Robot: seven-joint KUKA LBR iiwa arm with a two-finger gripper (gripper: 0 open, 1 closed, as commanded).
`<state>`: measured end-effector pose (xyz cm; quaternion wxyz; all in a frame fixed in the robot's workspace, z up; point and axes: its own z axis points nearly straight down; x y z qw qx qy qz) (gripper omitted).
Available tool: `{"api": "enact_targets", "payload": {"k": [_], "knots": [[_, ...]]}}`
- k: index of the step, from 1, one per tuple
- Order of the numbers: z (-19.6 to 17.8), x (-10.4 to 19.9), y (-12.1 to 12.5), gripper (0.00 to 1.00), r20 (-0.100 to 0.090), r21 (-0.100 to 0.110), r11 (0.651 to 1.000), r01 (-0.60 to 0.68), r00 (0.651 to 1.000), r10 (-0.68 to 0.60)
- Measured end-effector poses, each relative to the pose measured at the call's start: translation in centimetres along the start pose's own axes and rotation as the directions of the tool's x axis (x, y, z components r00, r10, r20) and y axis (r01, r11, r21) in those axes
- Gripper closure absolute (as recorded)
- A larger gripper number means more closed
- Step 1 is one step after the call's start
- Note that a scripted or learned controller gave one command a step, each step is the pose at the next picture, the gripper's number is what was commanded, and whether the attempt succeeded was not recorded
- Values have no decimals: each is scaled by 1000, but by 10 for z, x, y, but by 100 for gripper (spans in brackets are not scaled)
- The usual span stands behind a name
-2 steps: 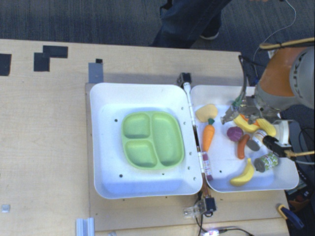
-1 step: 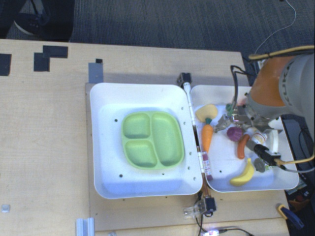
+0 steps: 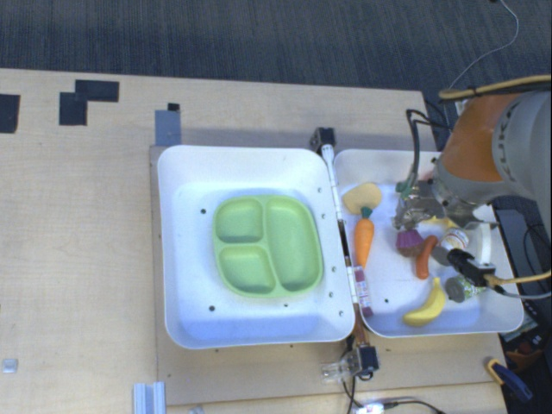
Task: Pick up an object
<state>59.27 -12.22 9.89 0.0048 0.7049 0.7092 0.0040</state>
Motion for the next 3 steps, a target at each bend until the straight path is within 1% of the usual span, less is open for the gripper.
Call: {"api": "enact_targets", "payload": {"k": [1, 2, 3], "knots": [[0, 0, 0, 0, 0, 0, 1000, 0, 1000, 0], [-11, 1, 1, 100, 0, -4, 1000, 2, 1000, -2], [-11, 1, 1, 0, 0, -3, 1000, 2, 1000, -2]]}}
